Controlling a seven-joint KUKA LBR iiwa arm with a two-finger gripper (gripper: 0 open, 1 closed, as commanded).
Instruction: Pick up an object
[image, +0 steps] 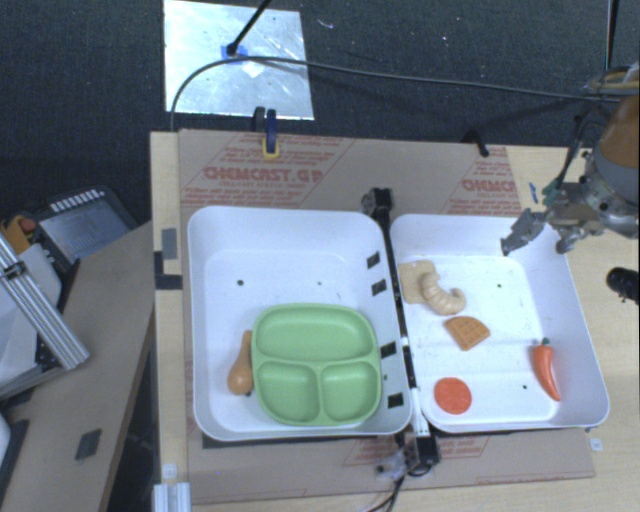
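Observation:
My gripper (545, 236) hangs open over the far right corner of the right bin (500, 275), holding nothing. Below it in that bin lie a beige curved piece (430, 285), an orange-brown wedge (466, 331), a flat red disc (453, 396) and a carrot (546, 370) by the right wall. The left bin (290, 250) holds a green divided plate (315, 362) and a tan drumstick-shaped piece (242, 366) beside the plate's left edge.
The bins sit on a brown cardboard sheet (330, 165). A metal plate (240, 55) with cables lies at the back. A grey device (75, 230) and an aluminium rail (35, 310) stand to the left.

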